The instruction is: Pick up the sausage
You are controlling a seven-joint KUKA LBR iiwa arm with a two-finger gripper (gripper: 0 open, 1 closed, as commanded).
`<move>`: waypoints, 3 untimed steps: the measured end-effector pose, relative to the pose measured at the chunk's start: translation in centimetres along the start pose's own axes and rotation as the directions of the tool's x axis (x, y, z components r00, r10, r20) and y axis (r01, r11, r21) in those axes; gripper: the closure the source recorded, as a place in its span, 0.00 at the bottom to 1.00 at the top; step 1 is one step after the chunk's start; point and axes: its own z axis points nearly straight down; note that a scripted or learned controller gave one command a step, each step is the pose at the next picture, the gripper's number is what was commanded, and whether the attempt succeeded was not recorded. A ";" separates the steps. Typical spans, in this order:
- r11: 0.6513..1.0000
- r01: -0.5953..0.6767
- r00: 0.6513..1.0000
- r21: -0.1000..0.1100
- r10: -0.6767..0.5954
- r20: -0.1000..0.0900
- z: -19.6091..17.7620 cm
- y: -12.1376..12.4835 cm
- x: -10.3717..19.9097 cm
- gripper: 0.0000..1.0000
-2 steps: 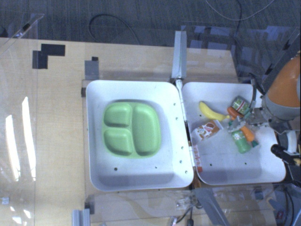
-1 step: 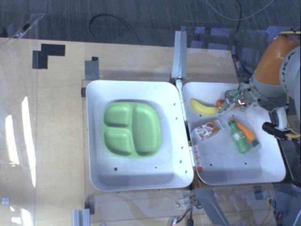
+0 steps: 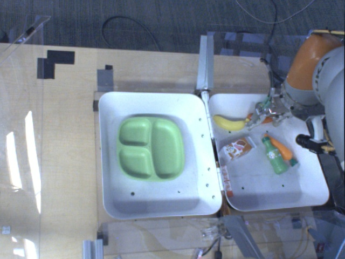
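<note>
In the right bin [image 3: 302, 196], a slim reddish-orange piece that looks like the sausage [image 3: 252, 117] lies near the far wall, just right of a yellow banana [image 3: 228, 123]. My gripper [image 3: 269, 111] hangs directly over the sausage's right part and hides much of it. I cannot tell whether it touches the sausage.
A brown and white packet [image 3: 237, 148] lies mid-bin. A green bottle [image 3: 275, 157] and an orange carrot [image 3: 283, 149] lie side by side to the right. The left bin [image 3: 113, 198] holds a green divided plate [image 3: 151, 147]. A metal divider [image 3: 204, 63] stands between the bins at the back.
</note>
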 end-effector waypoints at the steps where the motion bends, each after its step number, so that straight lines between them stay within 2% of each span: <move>1: 1.000 0.006 1.000 -0.002 -0.006 0.005 -1.2 0.1 -0.1 1.00; 2: 1.000 0.007 1.000 -0.005 -0.007 0.006 -1.2 0.1 0.0 0.00; 3: 0.991 0.131 0.991 -0.029 -0.131 0.007 -0.2 1.3 2.9 0.00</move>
